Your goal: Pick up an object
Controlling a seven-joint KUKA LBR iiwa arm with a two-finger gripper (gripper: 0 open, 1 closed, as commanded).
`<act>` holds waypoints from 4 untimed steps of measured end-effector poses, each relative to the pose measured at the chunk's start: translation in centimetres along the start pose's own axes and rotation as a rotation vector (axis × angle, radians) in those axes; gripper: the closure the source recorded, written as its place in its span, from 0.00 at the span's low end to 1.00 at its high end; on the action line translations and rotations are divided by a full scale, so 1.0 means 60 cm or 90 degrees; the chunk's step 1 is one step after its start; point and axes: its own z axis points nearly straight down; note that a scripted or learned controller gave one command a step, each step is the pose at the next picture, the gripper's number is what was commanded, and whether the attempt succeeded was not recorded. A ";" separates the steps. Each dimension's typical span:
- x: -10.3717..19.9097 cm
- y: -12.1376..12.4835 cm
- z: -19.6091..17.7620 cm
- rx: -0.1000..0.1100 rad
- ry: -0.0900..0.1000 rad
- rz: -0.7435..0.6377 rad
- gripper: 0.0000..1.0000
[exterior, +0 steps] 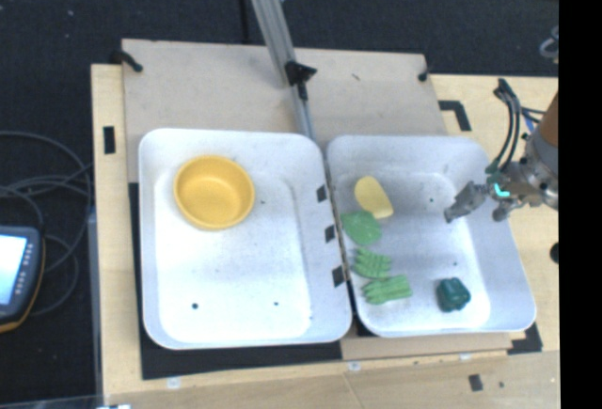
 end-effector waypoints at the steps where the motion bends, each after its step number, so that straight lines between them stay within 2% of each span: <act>1: 0.000 0.000 0.000 0.000 0.000 0.000 0.00; 4: -0.005 -0.004 0.204 0.001 0.000 0.000 0.00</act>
